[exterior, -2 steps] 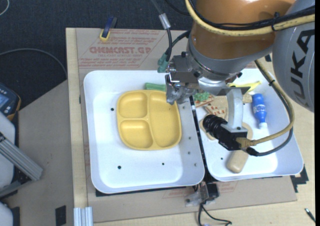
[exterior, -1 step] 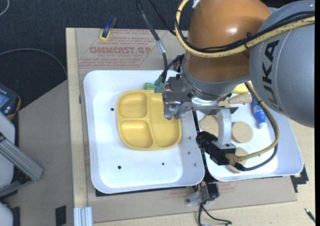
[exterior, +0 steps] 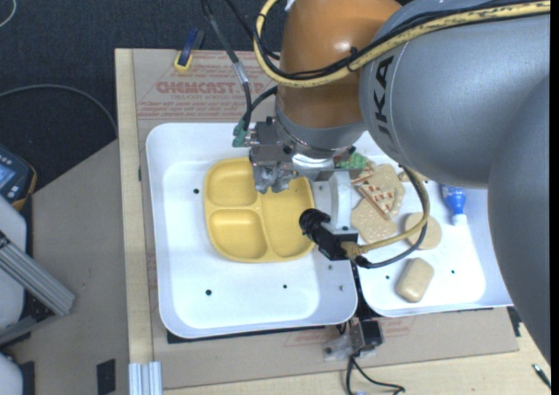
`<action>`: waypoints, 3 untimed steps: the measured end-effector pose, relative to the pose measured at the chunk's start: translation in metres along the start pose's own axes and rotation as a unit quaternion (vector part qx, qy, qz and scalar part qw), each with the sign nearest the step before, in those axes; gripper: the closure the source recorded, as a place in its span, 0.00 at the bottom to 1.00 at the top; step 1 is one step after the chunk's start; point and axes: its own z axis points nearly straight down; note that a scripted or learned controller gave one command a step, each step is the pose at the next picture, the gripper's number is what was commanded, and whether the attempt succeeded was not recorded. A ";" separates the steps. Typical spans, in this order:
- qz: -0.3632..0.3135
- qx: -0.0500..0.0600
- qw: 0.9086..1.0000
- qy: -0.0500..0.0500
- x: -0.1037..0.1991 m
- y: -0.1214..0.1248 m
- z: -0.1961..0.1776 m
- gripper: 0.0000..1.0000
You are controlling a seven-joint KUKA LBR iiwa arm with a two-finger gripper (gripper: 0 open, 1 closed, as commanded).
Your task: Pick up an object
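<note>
Bench: pale wooden board (exterior: 218, 79) with red print, under two white bins set side by side.
Left bin (exterior: 175, 236): yellow divided plate (exterior: 240, 214) near its right wall.
Right bin (exterior: 463, 271): waffle-patterned toy (exterior: 377, 192), tan oval block (exterior: 415, 280), blue-and-white piece (exterior: 454, 203).
Arm: grey, orange band (exterior: 327, 35), reaching in from the right.
Gripper (exterior: 272, 176): low over the plate's upper right compartment; finger state cannot tell.
Floor: dark carpet (exterior: 87, 0) around the bench.

two white bins (exterior: 175, 236), wooden bench (exterior: 140, 87)
</note>
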 end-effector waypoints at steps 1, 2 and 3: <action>0.002 -0.008 1.000 0.002 -0.036 -0.032 -0.085 1.00; 0.001 -0.001 1.000 0.000 -0.025 -0.007 -0.042 1.00; -0.001 -0.001 1.000 0.001 -0.020 -0.053 -0.050 1.00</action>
